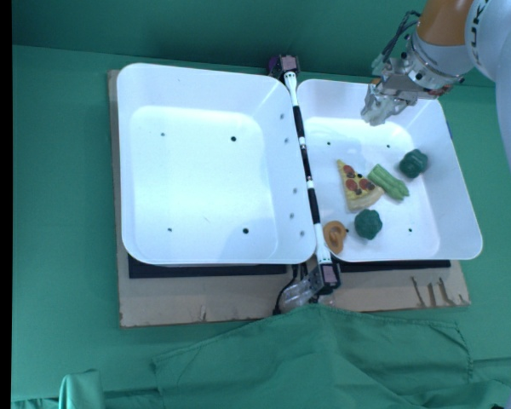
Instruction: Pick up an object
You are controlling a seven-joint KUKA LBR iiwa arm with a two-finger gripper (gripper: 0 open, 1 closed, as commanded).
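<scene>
The right bin holds a pizza slice, a light green pod-shaped piece, two dark green broccoli pieces and a small orange pretzel-like piece. My gripper hangs over the far part of that bin, above and behind the pizza slice, well apart from every piece. Nothing shows between its fingers.
The left bin sits beside the right one, split from it by a black-and-white rail. Both rest on a cardboard sheet on green cloth. A fold of green fabric lies at the front.
</scene>
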